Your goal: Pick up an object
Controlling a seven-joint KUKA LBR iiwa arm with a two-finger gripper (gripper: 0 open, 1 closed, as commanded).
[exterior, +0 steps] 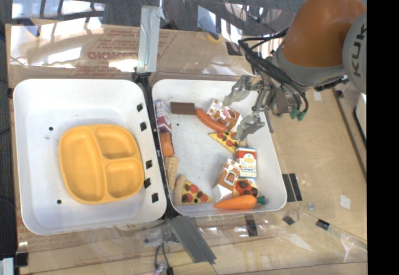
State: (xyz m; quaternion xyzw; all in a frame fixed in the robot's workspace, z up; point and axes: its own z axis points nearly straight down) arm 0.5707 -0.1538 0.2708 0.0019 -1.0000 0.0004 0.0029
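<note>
In the camera view you are looking down on two white bins side by side. The left bin (31, 143) holds a yellow divided plate (100, 163), lying flat a little left of its middle. The right bin (187, 90) holds the toy food.

Along that bin's left wall you see a small packet (163, 115) at the far end, an orange stick (166, 144) nearer, then a waffle cone (171, 171). A brown bar (182, 107) lies near the far wall, and just right of it a sausage (210, 121) runs at a slant. A printed pack (222, 113) sits against the sausage's far right side, and a pizza slice (224, 139) lies just near of it. At the near end you have a second pizza slice (190, 192), a carrot (235, 202) along the near wall, and a juice carton (247, 163) by the right wall with another small pack (228, 175) touching its left side.

The arm comes in from the right. Its gripper (246, 108) hangs over the far right part of the right bin, fingers spread apart, nothing between them. One finger (249, 124) points down just right of the first pizza slice.
</note>
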